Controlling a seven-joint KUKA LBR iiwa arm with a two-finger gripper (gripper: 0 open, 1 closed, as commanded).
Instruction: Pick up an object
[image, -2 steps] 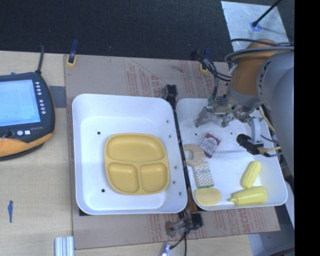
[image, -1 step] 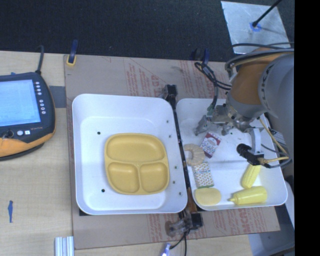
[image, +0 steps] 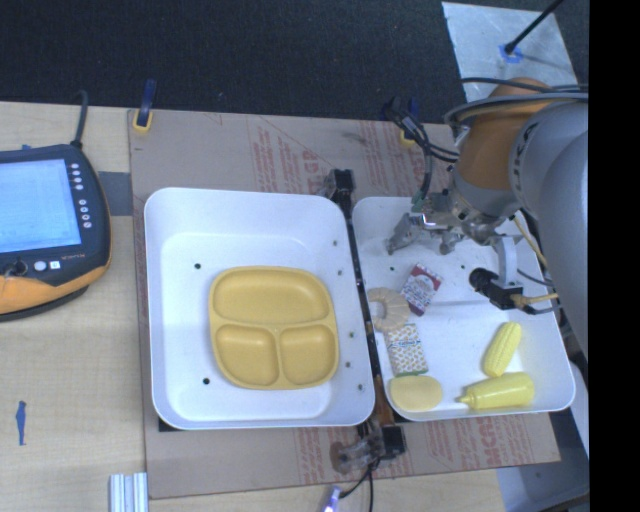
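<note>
Two shallow white bins are seen side by side on a brown sheet (image: 250, 150) in the camera view. The left bin (image: 175, 300) is occupied by a yellow divided plate (image: 272, 326), which is laid flat at its centre. A handheld control pad (image: 45, 230) with a lit screen is set on the bench at the left edge of the frame, well apart from both bins.

The grey arm (image: 545, 170) is brought in from the upper right, and the gripper (image: 428, 240) is held over the upper part of the right bin (image: 560, 385). Its fingers (image: 402, 238) are spread apart, and nothing is seen between them.

Six loose things are scattered in the right bin, all lower in the frame than the gripper. A red-and-white packet (image: 421, 289) is placed nearest, just below the gripper and apart from it. A beige round piece (image: 386, 305) is found to the lower left of that packet, against the bin's left wall, with a speckled packet (image: 406, 350) just below it. A pale yellow disc (image: 415, 392) is set at the lower left corner. A corn cob (image: 502, 347) and a yellow squeeze bottle (image: 497, 392) are laid at the lower right, well apart from the gripper.
</note>
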